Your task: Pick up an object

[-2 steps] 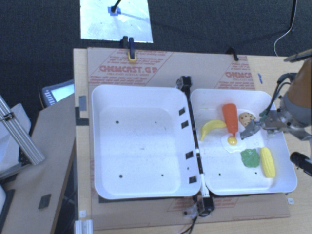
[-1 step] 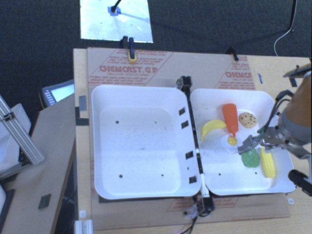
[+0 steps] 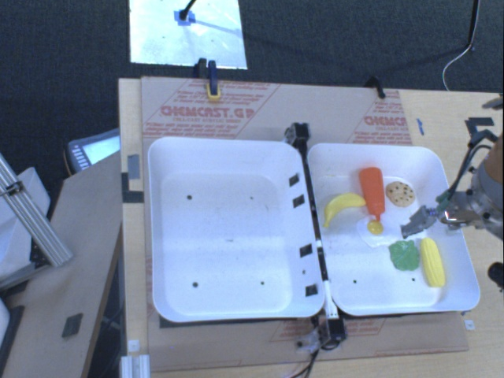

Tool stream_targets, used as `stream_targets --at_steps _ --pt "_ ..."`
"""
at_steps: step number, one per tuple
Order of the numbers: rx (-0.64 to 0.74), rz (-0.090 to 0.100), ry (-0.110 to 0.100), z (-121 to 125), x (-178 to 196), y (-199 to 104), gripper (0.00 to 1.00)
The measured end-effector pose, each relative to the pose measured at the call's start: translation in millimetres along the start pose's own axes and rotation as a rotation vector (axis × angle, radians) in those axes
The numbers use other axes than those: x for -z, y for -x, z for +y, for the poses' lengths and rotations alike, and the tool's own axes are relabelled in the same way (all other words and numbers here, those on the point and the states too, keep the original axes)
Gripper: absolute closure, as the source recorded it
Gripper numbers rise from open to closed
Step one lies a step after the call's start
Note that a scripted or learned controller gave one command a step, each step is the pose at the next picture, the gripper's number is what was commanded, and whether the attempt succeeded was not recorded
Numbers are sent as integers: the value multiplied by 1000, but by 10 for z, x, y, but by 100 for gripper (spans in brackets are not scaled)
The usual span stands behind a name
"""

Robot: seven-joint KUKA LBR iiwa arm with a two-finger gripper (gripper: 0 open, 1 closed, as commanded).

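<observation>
The right bin [image 3: 449, 294] holds several toy foods. A yellow banana [image 3: 343, 206] lies near its left wall, and an orange carrot-like piece [image 3: 372, 190] lies beside it. A round cookie [image 3: 400, 193] sits further right. A green leafy piece [image 3: 405, 255] and a yellow corn cob [image 3: 432, 262] lie side by side near the front right. My gripper [image 3: 425, 220] hangs at the bin's right side, just above the green piece and the corn and apart from both. Nothing shows in its grasp.
The left bin [image 3: 169, 164] stands next to the right one, with a black divider [image 3: 311, 219] between them. A small yellow and white piece [image 3: 373, 228] lies at the carrot's lower end. A clamp [image 3: 212, 81] sits on the bench's back edge.
</observation>
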State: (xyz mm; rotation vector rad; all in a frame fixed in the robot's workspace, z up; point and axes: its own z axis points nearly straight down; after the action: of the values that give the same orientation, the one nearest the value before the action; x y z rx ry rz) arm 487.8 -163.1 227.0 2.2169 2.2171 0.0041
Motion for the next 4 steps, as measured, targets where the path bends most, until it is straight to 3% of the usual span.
stream_targets --at_steps 1,2,3,4 --pt "-2 3 -11 -33 -754 248 0" --pt "3 1 -2 -5 -607 240 100" --pt "1 -2 2 1 85 451 100" --pt "4 0 0 1 425 439 100"
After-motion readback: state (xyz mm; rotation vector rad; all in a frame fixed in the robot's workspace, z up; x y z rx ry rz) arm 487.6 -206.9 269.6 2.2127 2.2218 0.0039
